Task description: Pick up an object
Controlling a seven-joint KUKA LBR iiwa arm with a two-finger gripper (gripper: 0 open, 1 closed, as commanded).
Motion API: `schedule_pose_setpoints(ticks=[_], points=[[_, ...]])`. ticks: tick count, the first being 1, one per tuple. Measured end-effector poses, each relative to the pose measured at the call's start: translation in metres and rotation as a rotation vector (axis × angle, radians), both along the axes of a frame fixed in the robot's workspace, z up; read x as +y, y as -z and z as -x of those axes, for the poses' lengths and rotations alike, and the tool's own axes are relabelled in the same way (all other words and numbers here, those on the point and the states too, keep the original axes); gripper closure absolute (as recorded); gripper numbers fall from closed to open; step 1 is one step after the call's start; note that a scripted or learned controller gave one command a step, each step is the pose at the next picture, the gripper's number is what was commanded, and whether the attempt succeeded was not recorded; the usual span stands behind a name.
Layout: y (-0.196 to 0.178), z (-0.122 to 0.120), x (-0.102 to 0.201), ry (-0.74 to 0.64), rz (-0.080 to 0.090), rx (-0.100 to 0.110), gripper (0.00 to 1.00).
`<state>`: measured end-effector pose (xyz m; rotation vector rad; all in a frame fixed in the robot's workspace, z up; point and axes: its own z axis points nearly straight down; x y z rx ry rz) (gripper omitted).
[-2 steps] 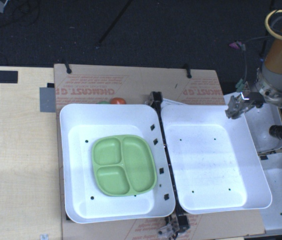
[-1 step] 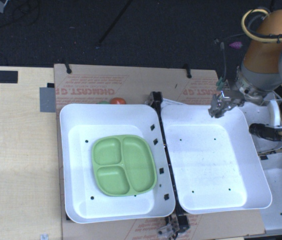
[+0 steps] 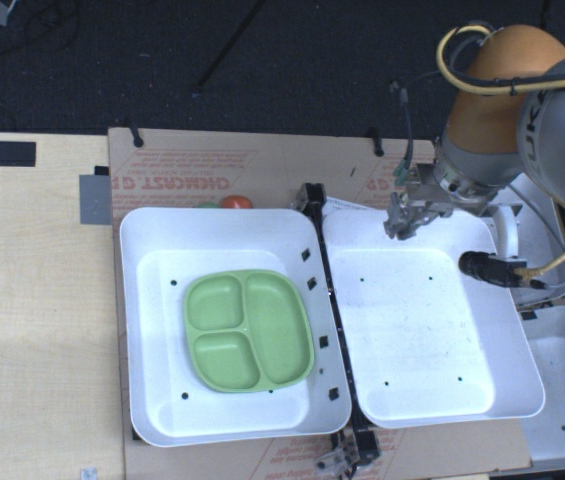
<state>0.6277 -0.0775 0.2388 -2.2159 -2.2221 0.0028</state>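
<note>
A green divided plate (image 3: pixel 248 329) with three compartments lies flat in the middle of the left white bin (image 3: pixel 152 268). My gripper (image 3: pixel 403 226) hangs over the far edge of the right white bin (image 3: pixel 507 388), well to the right of the plate and apart from it. Nothing shows between its fingers. A small red-orange thing (image 3: pixel 235 203) peeks out just behind the left bin's far wall, partly hidden.
A black divider (image 3: pixel 324 298) runs between the two bins. Cardboard (image 3: pixel 212 168) lies under both bins. The arm's grey wrist and orange band (image 3: pixel 502 88) rise over the right bin's far right corner.
</note>
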Motion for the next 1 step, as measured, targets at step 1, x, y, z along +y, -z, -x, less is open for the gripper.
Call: schedule_pose_setpoints(ticks=[1], points=[[0.0064,0.0071,0.058,-0.001,0.0,0.001,1.0]])
